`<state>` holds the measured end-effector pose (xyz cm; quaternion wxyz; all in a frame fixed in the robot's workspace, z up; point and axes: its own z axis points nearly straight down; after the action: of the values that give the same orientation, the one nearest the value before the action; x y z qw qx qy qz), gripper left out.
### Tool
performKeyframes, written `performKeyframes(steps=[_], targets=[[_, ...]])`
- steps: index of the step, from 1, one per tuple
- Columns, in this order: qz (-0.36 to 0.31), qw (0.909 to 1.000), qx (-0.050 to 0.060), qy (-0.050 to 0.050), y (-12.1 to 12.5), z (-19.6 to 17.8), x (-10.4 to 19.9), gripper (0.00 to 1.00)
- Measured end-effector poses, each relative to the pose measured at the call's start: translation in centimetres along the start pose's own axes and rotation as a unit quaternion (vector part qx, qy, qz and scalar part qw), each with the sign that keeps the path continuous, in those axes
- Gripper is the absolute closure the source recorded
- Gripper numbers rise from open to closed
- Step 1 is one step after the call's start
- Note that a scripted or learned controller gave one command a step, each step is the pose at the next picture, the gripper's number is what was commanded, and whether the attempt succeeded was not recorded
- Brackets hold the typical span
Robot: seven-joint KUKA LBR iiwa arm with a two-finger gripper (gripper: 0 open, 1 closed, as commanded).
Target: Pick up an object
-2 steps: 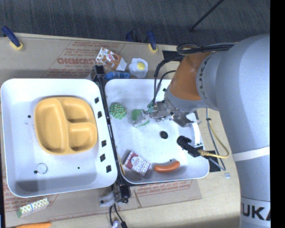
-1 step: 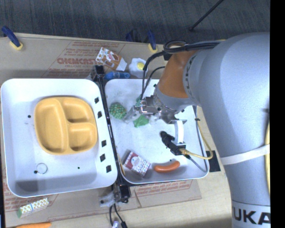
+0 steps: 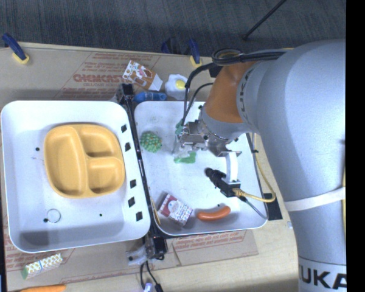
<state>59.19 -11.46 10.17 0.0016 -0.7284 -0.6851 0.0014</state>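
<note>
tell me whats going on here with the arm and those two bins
A grey KUKA arm reaches in from the right, trying to pick up an object. Its hand is down in the right bin, over a small green item. Whether it has gripped that item cannot be told. Nearby in that bin lie a green ball, a small red-and-white packet and an orange sausage-shaped toy. The left bin holds a yellow divided tray.
</note>
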Motion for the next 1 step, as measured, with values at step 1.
performKeyframes(steps=[1], targets=[[-0.056,0.9985,-0.002,-0.001,-1.88,-13.06,-2.28,1.00]])
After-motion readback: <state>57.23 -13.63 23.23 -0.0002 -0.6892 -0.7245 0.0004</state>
